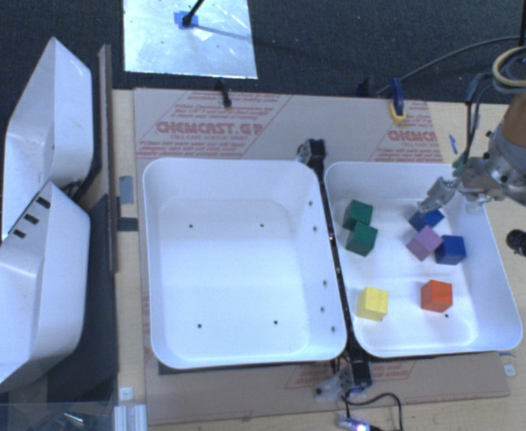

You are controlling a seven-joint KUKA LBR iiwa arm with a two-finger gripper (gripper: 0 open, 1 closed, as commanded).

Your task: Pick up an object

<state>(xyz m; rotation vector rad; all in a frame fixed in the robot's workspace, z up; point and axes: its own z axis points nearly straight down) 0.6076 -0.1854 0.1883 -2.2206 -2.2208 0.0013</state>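
The gripper (pixel 433 203) is down in the right bin (pixel 505 326), tips at a small blue block (pixel 427 218); that block seems to sit between the fingers, gripped, though the view is tight. Just below it lies the purple block (pixel 423 242), touching a darker blue cube (pixel 451 249) to its right. Further down sits the orange cube (pixel 436 295). Off to the gripper's left, two green cubes (pixel 360 227) stand together. The yellow cube (pixel 372 303) is down-left, well apart. Beyond it, the left bin (pixel 164 259).
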